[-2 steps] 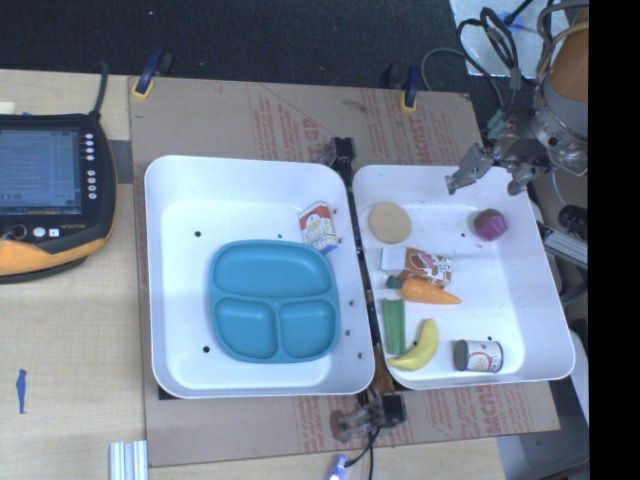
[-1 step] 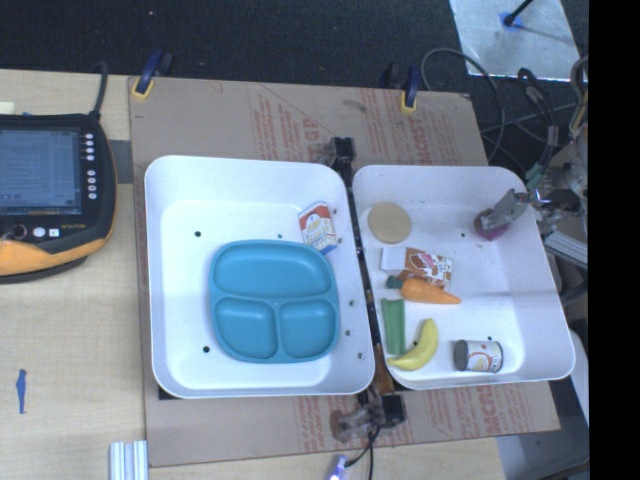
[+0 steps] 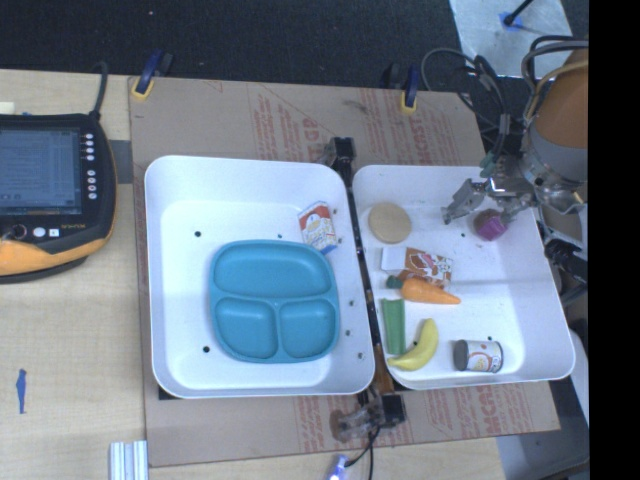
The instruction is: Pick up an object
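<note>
My arm (image 3: 560, 118) comes in over the far right corner of the right bin (image 3: 530, 298), and my claw (image 3: 478, 200) hangs low above that bin's floor near its back wall. I cannot tell how wide my claw stands, nor is anything visibly caught in it.

Well to my left sits the left bin (image 3: 175, 268), whose floor is mostly taken by a blue divided tray (image 3: 274, 300); a small milk carton (image 3: 318, 228) lies between that tray and the rim nearest me. The two bins' rims meet along a dark seam between us.

In my own bin, the white floor in front of me and toward the right wall is bare, giving the most room. The clutter lies to my front-left. A banana (image 3: 420, 348) curves along the near rim, a green stick-shaped piece (image 3: 393, 325) just beside it. An orange carrot (image 3: 430, 292) touches a small printed packet (image 3: 425, 265) above it. A tan round disc (image 3: 390, 223) lies to my left, apart from me. A small can (image 3: 478, 355) lies on its side by the near rim.

The purple round object (image 3: 492, 226) sits just beside my claw, slightly forward and right.
</note>
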Available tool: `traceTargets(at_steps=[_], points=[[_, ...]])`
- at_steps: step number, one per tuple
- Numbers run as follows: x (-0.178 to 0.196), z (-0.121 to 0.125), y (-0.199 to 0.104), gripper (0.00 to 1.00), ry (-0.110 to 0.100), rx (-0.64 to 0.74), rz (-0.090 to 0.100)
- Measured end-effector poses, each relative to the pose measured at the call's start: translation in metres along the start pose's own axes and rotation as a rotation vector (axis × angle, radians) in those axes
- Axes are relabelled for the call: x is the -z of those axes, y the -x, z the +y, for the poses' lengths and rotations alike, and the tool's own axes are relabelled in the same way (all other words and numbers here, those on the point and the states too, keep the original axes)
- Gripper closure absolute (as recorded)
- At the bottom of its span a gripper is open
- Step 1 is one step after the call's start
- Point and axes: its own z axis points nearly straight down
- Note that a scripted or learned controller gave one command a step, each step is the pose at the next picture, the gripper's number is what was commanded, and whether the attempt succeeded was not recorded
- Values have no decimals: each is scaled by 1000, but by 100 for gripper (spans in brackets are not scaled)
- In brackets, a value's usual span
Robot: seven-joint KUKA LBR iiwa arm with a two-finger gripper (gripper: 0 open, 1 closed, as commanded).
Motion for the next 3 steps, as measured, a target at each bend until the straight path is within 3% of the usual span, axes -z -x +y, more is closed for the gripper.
traceTargets(at_steps=[1, 2, 3], points=[[0, -85, -42, 0, 2, -1, 0], [-109, -63, -40, 0, 10, -2, -1], [-110, -18, -56, 0, 5, 0, -1]])
